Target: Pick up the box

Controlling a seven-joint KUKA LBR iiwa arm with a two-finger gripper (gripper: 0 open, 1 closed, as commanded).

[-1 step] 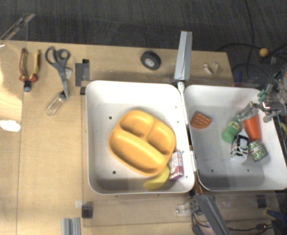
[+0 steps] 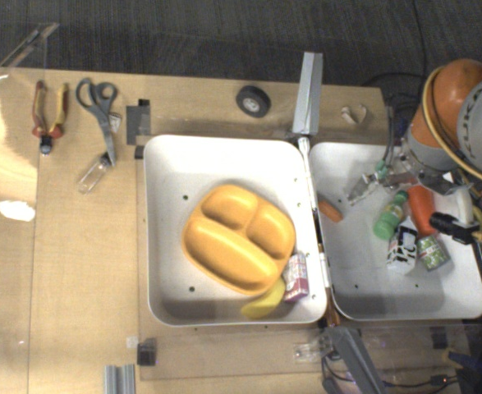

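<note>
A small pink and purple box lies in the near right corner of the left bin. It is wedged between a big yellow-orange loaf-shaped toy and the bin wall, with a yellow banana touching it. My gripper hangs over the far left part of the right bin, well apart from the box, with nothing visibly in it. The grey arm with its orange band comes in from the right.
In the right bin lie a green bottle, an orange carrot-like piece, a black and white packet, a green can and a small orange piece. Scissors, pliers and a tape roll rest on the bench.
</note>
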